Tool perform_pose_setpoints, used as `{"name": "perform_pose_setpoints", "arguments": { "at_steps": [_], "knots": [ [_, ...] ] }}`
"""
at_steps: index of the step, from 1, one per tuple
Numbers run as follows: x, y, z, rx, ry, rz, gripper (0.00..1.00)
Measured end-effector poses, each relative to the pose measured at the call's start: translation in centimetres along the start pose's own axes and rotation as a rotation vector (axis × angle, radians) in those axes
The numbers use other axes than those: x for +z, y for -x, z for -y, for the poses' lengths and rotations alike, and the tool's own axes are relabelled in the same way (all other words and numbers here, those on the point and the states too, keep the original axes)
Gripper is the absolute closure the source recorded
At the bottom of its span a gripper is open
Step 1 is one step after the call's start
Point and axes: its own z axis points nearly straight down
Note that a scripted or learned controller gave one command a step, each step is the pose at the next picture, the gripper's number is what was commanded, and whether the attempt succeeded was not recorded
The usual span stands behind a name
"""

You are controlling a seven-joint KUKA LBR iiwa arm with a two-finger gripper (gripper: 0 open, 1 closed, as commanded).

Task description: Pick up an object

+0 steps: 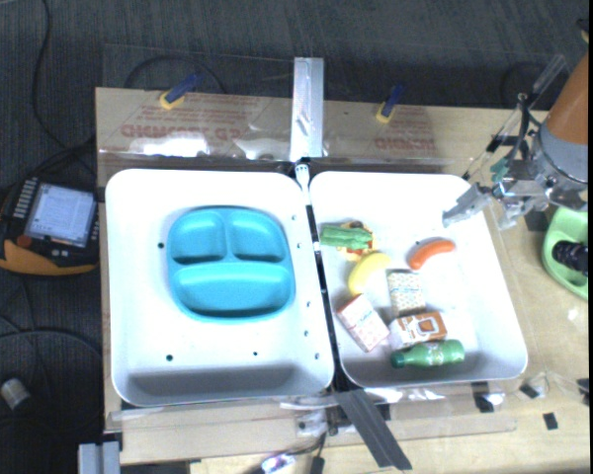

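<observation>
The right bin point(509, 309) holds several small toys. An orange sausage-shaped piece point(431, 252) lies near its upper right. A yellow lemon point(368, 270) sits mid-bin below a green and red piece point(345, 235). Lower down are a dotted box point(405, 289), a pink carton point(363, 324), an orange and white box point(418, 326) and a green bottle point(430, 355) on its side. My gripper point(482, 213) hangs over the bin's upper right corner, up and to the right of the orange piece. It is open, with nothing between its fingers.
The left bin point(128, 354) holds a blue divided plate point(229, 262). A green object point(565, 250) stands on the bench right of the bins. A metal divider post point(307, 107) rises behind the seam between the bins. A small screen device point(54, 220) lies on the floor at left.
</observation>
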Motion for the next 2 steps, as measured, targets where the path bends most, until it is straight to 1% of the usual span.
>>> {"name": "perform_pose_setpoints", "arguments": {
  "at_steps": [1,2],
  "knots": [
    [12.9,-1.3,-2.6,-0.157,0.014,0.007,0.00],
    [13.9,-1.0,-1.0,-0.040,0.037,0.010,0.00]
  ]
}}
